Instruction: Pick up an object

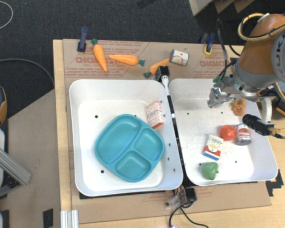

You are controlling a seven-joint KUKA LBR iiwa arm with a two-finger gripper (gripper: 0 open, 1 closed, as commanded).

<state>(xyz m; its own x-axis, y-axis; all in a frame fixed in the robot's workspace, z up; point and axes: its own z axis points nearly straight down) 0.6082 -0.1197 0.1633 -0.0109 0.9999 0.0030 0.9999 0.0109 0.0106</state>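
My gripper (217, 99) hangs over the far part of the right bin (194, 91), below the grey and orange arm (261, 51). Nothing shows in its grasp. Just to its right lies a small orange item (238, 107). Nearer the front of that bin are a red tomato (227, 132), a small can (243, 134), a white, blue and red carton (213, 147) and a green pepper (209, 170). The left bin (80, 127) holds a teal divided plate (129, 147) and a small red and white carton (155, 114).
Behind the bins on the cardboard lie three carrots (99, 56) (125, 59) (156, 68) and a small white container (179, 57). Blue clamps (82, 39) (209, 44) grip the board's far edge. A black part (257, 124) juts over the right bin's right side.
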